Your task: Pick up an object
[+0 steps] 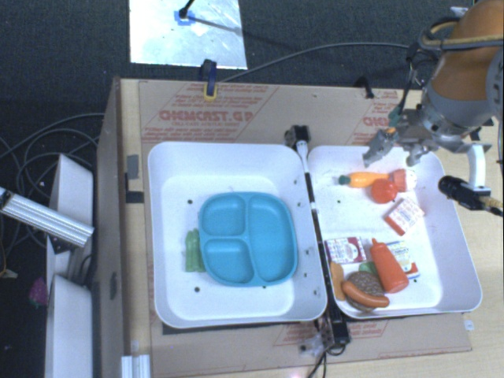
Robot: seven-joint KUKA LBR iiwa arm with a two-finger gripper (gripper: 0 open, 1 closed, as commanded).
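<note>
Currently: pick not yet made.
Gripper (398, 149) hangs spread and empty above the carrot (363, 180); every item rests in the right bin (457, 246).

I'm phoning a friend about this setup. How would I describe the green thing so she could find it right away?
Start with the left white bin, which holds a big blue divided plate. The green thing lies just off that plate's left edge, on the bin floor. It is a small, narrow green piece, the sole green thing in that bin; the other small items lie in the right bin.
</note>
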